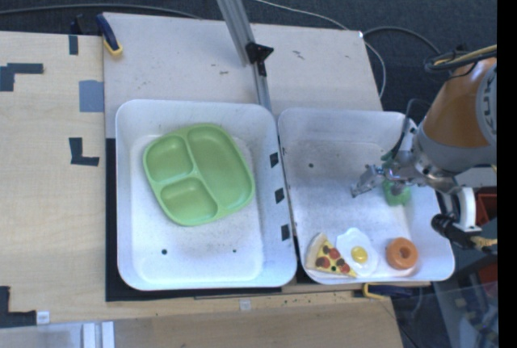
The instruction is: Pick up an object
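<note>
In the right bin (323, 136), my gripper (373, 179) hangs low over the right side, reaching in from the right. A small green object (396, 194) lies just right of and below it, partly covered by the wrist. Along the bin's front edge lie a pizza slice (326, 255), a fried egg (356, 249) and an orange donut (401, 253). Nothing can be seen held in the gripper.
The left bin (137, 257) holds a green divided plate (198, 173). A slanted metal pole (234, 3) rises behind the bins. The grey and orange arm (460, 124) stands over the right bin's right rim.
</note>
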`<state>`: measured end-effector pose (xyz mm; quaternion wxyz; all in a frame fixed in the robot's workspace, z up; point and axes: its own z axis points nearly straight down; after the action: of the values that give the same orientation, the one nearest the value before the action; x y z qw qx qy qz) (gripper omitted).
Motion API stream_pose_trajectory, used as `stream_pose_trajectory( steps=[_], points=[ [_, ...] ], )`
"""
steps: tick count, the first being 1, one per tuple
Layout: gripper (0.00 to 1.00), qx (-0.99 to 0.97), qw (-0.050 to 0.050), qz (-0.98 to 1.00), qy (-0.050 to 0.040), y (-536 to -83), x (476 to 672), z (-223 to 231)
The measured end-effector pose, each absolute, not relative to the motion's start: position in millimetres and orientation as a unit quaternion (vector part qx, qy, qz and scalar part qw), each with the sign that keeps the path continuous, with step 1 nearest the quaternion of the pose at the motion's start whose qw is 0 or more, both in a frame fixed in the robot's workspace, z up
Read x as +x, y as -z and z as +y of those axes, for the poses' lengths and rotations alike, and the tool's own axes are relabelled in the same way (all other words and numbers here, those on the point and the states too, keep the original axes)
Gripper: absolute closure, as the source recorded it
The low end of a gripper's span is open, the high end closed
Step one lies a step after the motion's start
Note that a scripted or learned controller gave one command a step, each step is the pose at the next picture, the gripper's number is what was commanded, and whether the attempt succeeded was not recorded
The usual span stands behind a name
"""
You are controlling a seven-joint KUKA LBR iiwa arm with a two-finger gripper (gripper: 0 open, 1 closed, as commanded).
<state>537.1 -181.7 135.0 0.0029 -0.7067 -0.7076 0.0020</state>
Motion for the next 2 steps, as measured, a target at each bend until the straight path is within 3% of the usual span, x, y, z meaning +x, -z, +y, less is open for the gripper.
stream_pose_trajectory(
  steps=[1,2],
  points=[
    [0.00,-0.706,0.001,-0.708,0.0003,-89,537.9,-180],
    [1.00,-0.706,0.001,-0.708,0.0005,-99,538.0,-180]
  ],
)
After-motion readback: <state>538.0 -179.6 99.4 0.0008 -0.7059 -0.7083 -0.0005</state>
